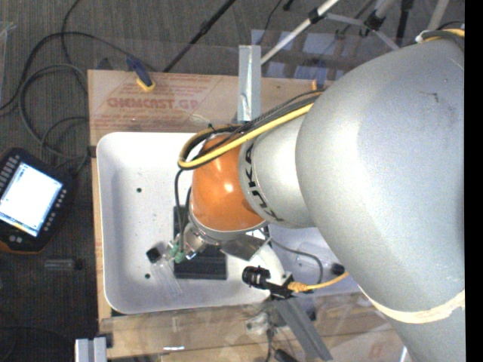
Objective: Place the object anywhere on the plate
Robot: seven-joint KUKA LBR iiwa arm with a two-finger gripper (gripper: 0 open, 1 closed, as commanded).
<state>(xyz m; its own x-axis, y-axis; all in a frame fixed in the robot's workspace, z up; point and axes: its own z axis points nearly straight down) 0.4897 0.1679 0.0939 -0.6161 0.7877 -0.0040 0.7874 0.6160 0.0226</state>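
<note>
My grey arm with its orange band [219,191] reaches over the left white bin [124,172] and hides most of the bench. The gripper [167,256] hangs low over the front part of that bin, below the black wrist block [200,266]. A small dark piece [154,253] sits at its tip, and I cannot tell whether it belongs to the gripper or is a loose object. A pale, rounded surface [302,251] that may be the plate shows under the arm to the right, mostly covered.
A brown board [151,100] lies behind the bins. A tablet-like handheld screen [29,200] rests on the floor to the left, with cables around it. A yellow cable and black connector [260,277] hang near the bin's front edge.
</note>
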